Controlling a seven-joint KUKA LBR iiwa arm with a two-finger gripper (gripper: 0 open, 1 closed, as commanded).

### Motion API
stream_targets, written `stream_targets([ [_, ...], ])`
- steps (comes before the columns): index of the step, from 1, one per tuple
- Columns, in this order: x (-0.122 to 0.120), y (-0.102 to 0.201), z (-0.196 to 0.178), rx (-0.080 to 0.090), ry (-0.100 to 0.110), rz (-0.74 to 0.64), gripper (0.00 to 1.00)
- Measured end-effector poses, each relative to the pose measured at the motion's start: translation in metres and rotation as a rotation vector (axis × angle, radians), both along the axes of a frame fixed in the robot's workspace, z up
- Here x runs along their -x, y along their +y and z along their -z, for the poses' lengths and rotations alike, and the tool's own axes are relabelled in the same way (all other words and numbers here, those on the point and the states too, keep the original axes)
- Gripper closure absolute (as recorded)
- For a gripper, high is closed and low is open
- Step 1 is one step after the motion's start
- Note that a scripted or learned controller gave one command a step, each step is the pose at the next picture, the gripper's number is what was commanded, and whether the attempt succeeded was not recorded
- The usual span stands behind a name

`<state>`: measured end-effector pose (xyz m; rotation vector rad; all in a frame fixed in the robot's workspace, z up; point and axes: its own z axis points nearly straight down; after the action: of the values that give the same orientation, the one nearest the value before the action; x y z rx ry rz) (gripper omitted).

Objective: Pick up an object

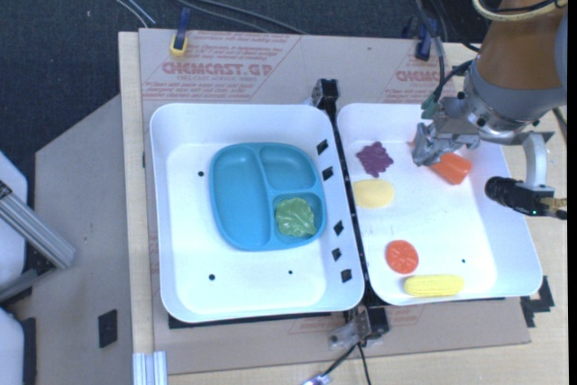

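Gripper (435, 149) low in the right bin (505, 257), at an orange toy piece (452, 168).

Camera view: the piece lies touching the gripper's right side, perhaps a carrot; whether the fingers are spread or pinching it I cannot tell. Nearby lie purple grapes (374, 158), a lemon (372, 193), a tomato (402, 256), a corn cob (434, 286).

In the right bin (505, 239), open floor lay between the orange piece (451, 168) and the tomato (402, 256); purple (374, 158) and yellow (372, 193) pieces crowded the divider side, corn (434, 286) the near rim. A blue plate (266, 194) took up the left bin's (176, 194) middle
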<state>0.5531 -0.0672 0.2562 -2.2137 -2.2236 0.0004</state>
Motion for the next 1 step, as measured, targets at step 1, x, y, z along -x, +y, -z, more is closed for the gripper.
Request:
stream_targets([
  [1,0.0065,0.0534,-0.0033,0.000,-0.001,-0.002,1.00],
])
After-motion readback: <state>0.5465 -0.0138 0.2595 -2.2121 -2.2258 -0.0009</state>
